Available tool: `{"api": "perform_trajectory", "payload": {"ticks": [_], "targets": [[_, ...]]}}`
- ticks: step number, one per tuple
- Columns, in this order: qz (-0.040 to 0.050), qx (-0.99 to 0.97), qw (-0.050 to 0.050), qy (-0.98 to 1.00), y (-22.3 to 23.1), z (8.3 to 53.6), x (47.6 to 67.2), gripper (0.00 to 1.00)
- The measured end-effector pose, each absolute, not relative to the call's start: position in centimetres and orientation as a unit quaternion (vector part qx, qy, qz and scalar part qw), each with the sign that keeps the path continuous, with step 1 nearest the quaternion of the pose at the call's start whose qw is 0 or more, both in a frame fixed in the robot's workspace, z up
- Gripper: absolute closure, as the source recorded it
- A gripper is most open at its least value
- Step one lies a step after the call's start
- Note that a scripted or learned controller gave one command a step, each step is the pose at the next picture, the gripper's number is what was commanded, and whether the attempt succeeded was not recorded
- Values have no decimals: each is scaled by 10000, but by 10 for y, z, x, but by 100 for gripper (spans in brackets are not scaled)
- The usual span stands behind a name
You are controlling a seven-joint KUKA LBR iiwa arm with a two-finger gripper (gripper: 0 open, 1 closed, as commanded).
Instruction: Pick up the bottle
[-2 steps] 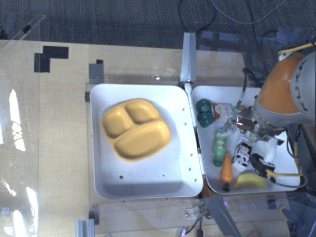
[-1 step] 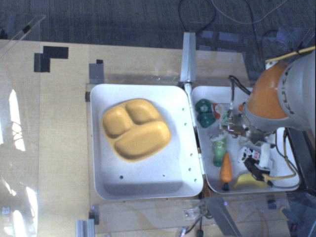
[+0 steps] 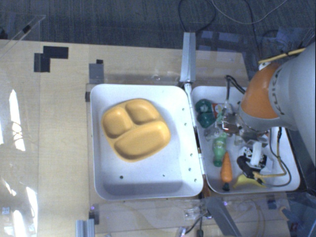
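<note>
Right bin [image 3: 294, 180] crowded: arm [image 3: 276, 95] covers its right half; bottle [image 3: 219, 150] hemmed by teal object [image 3: 204, 110] behind, carrot [image 3: 226, 169] and banana [image 3: 248, 181] in front. Left bin [image 3: 143, 184]: yellow tray [image 3: 136, 128] mid-rear, front floor open.

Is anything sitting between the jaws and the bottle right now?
Nothing visible does. The gripper sits in the right bin just above the green bottle. The carrot lies beside the bottle's lower end and the dark green object lies farther up, both off the path.
</note>
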State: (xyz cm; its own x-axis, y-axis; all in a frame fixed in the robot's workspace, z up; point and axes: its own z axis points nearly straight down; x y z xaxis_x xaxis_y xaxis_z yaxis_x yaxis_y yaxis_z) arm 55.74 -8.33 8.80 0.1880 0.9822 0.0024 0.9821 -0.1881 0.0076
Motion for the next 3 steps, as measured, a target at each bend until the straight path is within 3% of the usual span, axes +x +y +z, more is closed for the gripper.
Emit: {"api": "perform_trajectory", "payload": {"ticks": [1,2,3], "targets": [[61,7698,37,6383,-82,99,560,100],[38,7940,46,6079,-138,89,553,100],[8,8157,12,5785,-163,141,570,100]]}}
